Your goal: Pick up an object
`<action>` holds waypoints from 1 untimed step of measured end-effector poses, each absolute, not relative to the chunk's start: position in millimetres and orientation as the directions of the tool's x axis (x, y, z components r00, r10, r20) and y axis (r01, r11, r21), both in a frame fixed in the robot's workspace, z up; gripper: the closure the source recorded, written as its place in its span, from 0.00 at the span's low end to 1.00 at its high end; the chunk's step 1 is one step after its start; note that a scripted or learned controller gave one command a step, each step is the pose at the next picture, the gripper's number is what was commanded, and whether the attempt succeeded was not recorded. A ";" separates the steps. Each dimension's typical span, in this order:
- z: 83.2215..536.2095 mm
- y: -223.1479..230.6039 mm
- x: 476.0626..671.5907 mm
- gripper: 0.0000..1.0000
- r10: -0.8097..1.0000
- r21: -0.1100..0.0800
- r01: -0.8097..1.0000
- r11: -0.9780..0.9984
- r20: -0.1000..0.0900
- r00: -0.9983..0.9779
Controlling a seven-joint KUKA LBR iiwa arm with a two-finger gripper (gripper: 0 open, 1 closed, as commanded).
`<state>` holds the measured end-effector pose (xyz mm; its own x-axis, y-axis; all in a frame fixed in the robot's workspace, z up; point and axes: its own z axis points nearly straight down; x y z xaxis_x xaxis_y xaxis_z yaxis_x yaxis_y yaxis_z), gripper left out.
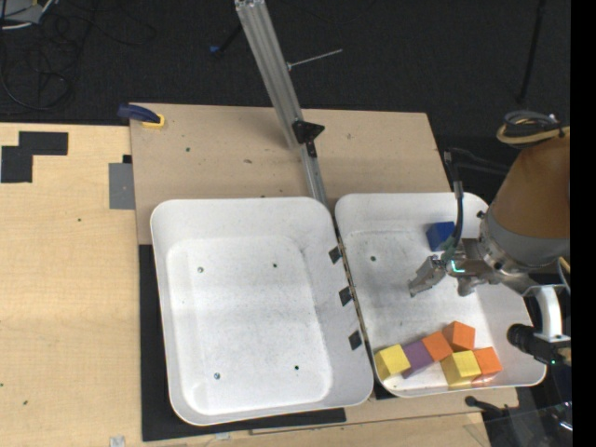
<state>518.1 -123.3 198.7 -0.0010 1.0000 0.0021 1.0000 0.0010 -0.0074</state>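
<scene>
1. Looking down at a slant on a wooden bench, two shallow white bins sit side by side, their inner rims touching.
2. Nearest the viewer, in the front corner of the right bin, lies a cluster of small blocks, packed close together: a yellow block at the left end, a purple block just beside it, an orange block, another orange block a little further back, a second yellow block, and an orange block at the right end.
3. Beside that bin, the left bin shows a bare white floor with a few dark specks.
4. Further back, over the middle of the right bin, the gripper hangs at the end of the arm — grey, with an orange band above the wrist. The arm reaches in from the right and tilts leftward and down.
5. How far the claw is spread cannot be told, and no block can be seen in its hold.
6. Just behind the gripper, near the bin's back right side, rests a blue block, partly hidden by the wrist.
7. Farthest back, a metal rail rises at a slant from between the bins, and a small blue and yellow clamp sits at the bench's back left corner.
</scene>
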 end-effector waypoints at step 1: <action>200.3 -124.8 518.6 0.00 1.000 -0.003 1.000 -0.004 0.001 0.004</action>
